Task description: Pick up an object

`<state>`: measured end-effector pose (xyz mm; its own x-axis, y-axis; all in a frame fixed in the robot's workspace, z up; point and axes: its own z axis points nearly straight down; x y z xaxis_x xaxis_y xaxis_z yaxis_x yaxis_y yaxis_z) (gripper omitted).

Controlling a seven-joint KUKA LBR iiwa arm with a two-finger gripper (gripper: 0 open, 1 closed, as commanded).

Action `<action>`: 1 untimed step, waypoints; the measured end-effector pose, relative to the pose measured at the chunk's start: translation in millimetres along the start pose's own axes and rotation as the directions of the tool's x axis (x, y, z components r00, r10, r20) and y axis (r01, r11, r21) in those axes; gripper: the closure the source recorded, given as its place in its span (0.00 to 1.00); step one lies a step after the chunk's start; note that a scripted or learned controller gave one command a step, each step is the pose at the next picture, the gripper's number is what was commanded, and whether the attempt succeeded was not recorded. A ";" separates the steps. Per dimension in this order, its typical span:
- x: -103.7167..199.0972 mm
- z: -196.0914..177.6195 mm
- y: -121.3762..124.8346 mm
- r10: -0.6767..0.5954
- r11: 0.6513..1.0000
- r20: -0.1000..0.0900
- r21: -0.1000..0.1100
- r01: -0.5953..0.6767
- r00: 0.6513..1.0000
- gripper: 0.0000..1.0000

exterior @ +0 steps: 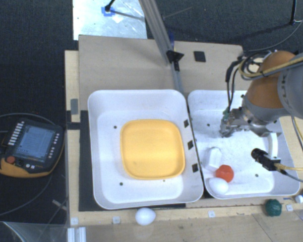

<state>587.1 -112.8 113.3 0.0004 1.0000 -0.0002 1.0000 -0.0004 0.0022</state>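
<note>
The right bin (242, 105) holds three small things near its front left corner: a white block (213, 157), a red-orange ball (224, 173) and a white egg-shaped object (219, 186). My gripper (228, 127) is low over the middle left of this bin, behind the white block and apart from all three. Above it the grey arm with its orange band (272, 79) comes in from the right. Nothing shows between the gripper's tips.
The left bin (103, 150) carries a square yellow plate (153, 148). In front of the bins lie a white egg (145, 216) and a green ball (273, 207). A teach pendant (27, 147) sits on the floor at the left. Cables hang beside the wrist.
</note>
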 end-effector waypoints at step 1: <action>9.9 -52.5 4.7 -0.002 1.000 0.000 -0.003 0.002 1.000 1.00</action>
<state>591.7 -102.8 165.8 -0.0016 1.0000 -0.0003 1.0000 0.0016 0.0052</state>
